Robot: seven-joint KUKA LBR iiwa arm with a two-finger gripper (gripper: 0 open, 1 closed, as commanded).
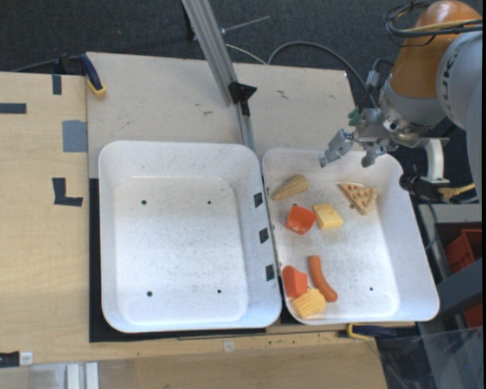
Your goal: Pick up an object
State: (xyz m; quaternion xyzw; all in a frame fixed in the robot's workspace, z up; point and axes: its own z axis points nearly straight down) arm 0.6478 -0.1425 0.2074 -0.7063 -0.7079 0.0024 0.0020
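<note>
My gripper [350, 154] hangs open over the far edge of the right bin [405, 241], with nothing between its fingers. Just below it in that bin lie a tan corn-shaped piece [290, 187] and a waffle-patterned pizza slice [358, 196]. Nearer the middle sit a red pepper-like piece [300, 219] and a yellow block [328, 216]. At the bin's near left corner lie an orange-red sausage [321, 278], a red chunk [294, 281] and a yellow ridged piece [310, 303].
The left bin [178, 233] stands beside the right one. A slanted metal rail [215, 47] on a black clamp rises behind the gap between the bins. Black cables [316, 55] run along the bench at the back.
</note>
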